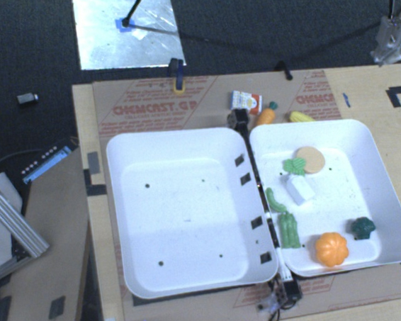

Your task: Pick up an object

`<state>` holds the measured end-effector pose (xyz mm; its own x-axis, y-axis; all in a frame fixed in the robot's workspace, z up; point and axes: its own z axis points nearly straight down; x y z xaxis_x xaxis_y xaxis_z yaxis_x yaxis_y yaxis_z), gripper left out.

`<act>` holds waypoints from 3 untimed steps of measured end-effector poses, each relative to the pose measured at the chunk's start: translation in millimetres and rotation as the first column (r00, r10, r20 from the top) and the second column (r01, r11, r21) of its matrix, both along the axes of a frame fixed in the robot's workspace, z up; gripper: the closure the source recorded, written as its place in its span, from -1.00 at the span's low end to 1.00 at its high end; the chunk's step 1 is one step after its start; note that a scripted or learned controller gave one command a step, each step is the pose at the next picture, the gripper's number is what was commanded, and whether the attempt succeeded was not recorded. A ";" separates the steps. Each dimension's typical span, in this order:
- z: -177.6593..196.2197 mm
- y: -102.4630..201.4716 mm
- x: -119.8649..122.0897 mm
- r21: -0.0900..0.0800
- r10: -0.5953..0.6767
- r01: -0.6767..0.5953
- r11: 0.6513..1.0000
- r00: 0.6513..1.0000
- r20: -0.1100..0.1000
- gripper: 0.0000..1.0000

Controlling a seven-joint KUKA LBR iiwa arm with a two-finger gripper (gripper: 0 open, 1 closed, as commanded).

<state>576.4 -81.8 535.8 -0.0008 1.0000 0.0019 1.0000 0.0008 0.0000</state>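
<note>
Along right bin (373, 174) front edge, orange pumpkin (331, 248), broccoli (363, 227), end effector state untellable

Two white bins sit side by side on the bench. The right bin (379, 166) holds an orange pumpkin (331, 248), a dark green broccoli (363, 227), a tan disc (310, 159), a white block (300, 189) and green vegetables (287, 229). Behind it lie a carrot (265, 116) and a yellow piece (300, 117).

Two white bins (177, 141) — one orange pumpkin (331, 248), one dark broccoli (362, 227).
</note>
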 end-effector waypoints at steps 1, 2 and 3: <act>1.2 -60.2 76.1 -0.006 -0.001 0.001 1.000 1.000 0.010 1.00; -0.8 -66.1 -17.4 -0.001 -0.002 0.002 1.000 1.000 -0.001 1.00; -0.3 -42.9 -93.0 -0.001 0.004 -0.004 1.000 1.000 0.001 1.00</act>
